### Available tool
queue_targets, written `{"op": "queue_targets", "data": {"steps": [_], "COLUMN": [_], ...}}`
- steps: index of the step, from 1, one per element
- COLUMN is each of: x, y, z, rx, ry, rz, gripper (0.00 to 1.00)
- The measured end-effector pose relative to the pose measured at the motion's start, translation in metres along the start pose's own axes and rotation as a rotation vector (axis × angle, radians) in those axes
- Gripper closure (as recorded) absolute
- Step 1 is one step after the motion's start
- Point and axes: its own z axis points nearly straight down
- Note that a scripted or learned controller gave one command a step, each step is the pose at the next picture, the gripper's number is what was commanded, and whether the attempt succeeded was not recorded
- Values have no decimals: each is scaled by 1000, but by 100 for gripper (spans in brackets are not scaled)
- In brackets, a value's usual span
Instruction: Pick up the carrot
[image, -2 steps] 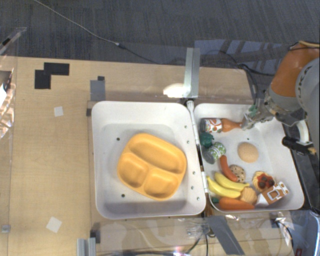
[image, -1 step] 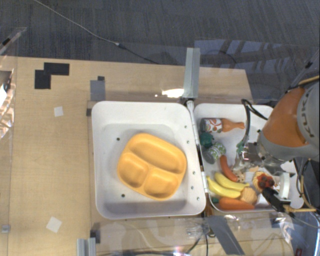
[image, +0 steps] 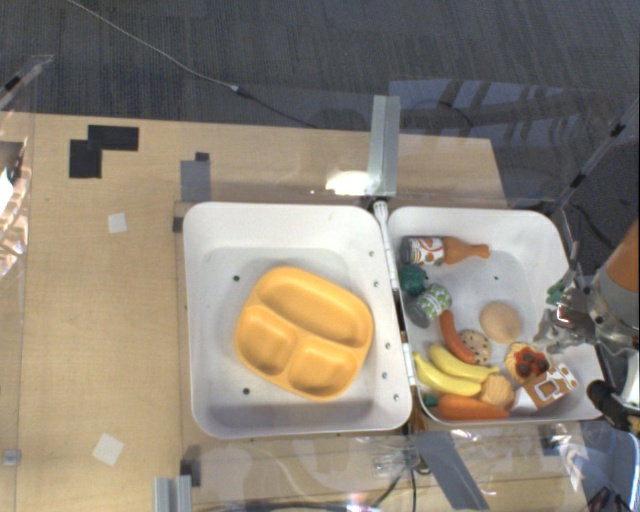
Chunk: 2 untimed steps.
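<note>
Wooden table carries two white bins. Long orange carrot lies at the right bin's front edge, below the yellow bananas. Robot's claw hangs near the right wall, ready to reach; I cannot tell its state.

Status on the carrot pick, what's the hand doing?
Hand at right bin's right edge, nothing seen held. Carrot lying at bin's near edge, untouched. Bananas right behind it, bun at its right end, crowding the grasp.
</note>
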Motion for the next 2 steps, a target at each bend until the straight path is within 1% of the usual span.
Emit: {"op": "queue_targets", "data": {"steps": [1,2], "x": [30,55], "y": [0,-14], "z": [45,43], "rx": [-27,3], "ry": [4,4], "rz": [274,480], "gripper": [100,100]}}
